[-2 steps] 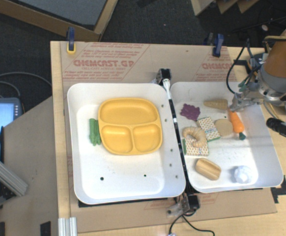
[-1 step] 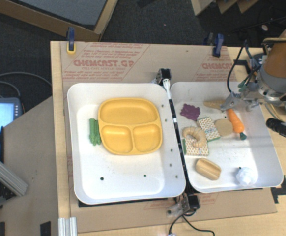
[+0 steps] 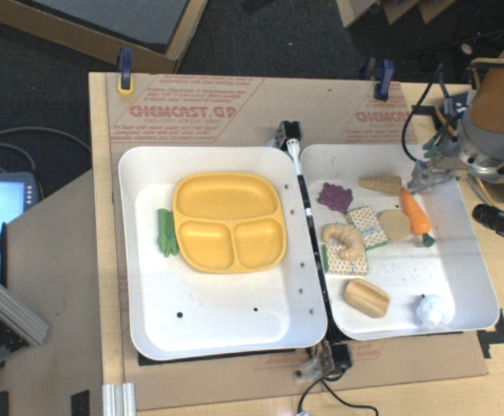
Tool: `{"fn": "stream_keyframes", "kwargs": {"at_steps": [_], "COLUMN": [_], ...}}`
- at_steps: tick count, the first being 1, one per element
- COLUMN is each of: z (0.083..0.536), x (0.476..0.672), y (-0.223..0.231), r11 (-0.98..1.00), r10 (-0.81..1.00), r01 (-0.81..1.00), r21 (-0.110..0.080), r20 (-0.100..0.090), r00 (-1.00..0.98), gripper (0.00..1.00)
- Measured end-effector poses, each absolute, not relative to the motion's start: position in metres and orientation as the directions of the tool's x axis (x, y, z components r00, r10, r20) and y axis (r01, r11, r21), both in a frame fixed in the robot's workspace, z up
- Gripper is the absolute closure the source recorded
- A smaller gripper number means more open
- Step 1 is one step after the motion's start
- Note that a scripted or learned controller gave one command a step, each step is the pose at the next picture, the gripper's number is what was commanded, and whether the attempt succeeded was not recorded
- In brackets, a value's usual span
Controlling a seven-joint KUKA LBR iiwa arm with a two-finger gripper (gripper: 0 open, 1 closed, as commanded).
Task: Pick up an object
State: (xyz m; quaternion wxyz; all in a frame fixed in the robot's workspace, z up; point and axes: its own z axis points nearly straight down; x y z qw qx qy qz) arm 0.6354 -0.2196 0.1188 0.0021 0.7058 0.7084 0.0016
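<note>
The gripper [image 3: 427, 173] hangs over the right bin [image 3: 468, 276] at its far edge. Just beside it lies a carrot [image 3: 415, 214]; leftward sit a wedge [image 3: 380, 184], a leaf [image 3: 335, 198] and a croissant [image 3: 345, 240]. Nearer the camera rest a loaf [image 3: 366, 298] and a ball [image 3: 430, 310]. Well left, the left bin [image 3: 148, 302] holds a tray [image 3: 229, 222], a bean [image 3: 165, 232] beside it.

Glossy, seemingly plastic yellow tray [image 3: 229, 221]; smooth white bins [image 3: 209, 329]

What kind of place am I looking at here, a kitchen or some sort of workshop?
Most likely a robotics lab or test bench, not a kitchen. A robot arm reaches over two white bins clamped to a board, the food looks like toys, and cables trail across the carpeted floor.
</note>
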Motion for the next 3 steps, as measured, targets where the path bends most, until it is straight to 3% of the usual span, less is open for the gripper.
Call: {"fn": "stream_keyframes", "kwargs": {"at_steps": [1, 2, 3], "z": [0.118, 0.087, 0.094], "x": [0.635, 0.660, 0.657], "y": [-0.220, -0.218, -0.221], "r11": [0.004, 0.007, 0.005], "r10": [1.000, 1.000, 1.000], "r01": [1.000, 1.000, 1.000], "r21": [0.004, -0.015, -0.014], "r20": [-0.001, 0.017, 0.004], "r00": [-0.004, -0.007, -0.005], "gripper": [0.00, 0.00, 1.00]}}
